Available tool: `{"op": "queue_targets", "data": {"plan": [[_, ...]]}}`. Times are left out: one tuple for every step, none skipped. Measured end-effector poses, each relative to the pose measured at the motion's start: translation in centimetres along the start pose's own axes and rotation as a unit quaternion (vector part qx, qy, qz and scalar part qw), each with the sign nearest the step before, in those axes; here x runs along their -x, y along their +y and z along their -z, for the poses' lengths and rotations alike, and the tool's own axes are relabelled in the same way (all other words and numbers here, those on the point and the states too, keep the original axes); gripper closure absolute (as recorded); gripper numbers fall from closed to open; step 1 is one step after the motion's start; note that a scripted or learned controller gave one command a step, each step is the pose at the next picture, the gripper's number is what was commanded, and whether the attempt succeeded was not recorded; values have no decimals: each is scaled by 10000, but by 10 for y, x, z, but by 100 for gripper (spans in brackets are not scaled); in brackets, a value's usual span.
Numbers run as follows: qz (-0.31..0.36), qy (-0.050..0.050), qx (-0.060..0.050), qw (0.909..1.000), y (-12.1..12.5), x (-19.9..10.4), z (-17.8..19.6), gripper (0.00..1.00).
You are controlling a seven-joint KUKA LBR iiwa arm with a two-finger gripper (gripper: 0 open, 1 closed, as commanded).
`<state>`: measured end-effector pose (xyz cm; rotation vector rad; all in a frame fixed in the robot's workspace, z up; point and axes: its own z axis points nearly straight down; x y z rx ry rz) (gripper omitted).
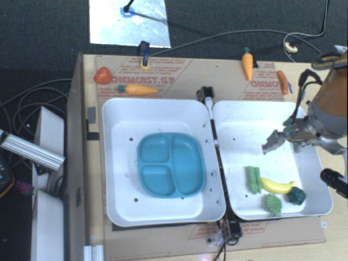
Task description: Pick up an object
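Note:
The right bin [239, 118] holds several toy foods near its front edge: a green bean pod [253, 179], a yellow banana [276, 186], a knobbly light green piece [273, 203] and a dark green piece [297, 195]. My gripper [278, 133] hangs over the right half of this bin, behind the toys and apart from them. It is open, with nothing between its fingers. The grey arm with its orange band [331, 99] comes in from the right.
The left bin [117, 145] holds a blue divided plate [170, 164]. On the cardboard behind the bins lie a tomato [102, 75], a carrot [140, 89], an upright carrot [248, 65] and a small orange piece [283, 81]. A black divider [213, 140] separates the bins.

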<state>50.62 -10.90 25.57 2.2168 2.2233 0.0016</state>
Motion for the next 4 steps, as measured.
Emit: {"op": "queue_targets", "data": {"plan": [[-7, 4, -12, 10000, -7, -9, -92, 0], [-8, 3, -5, 10000, 3, -10, -172, 0], [-4, 9, 1, 10000, 4, -10, -161, 100], [5, 8, 4, 10000, 28, -89, -71, 100]]}}
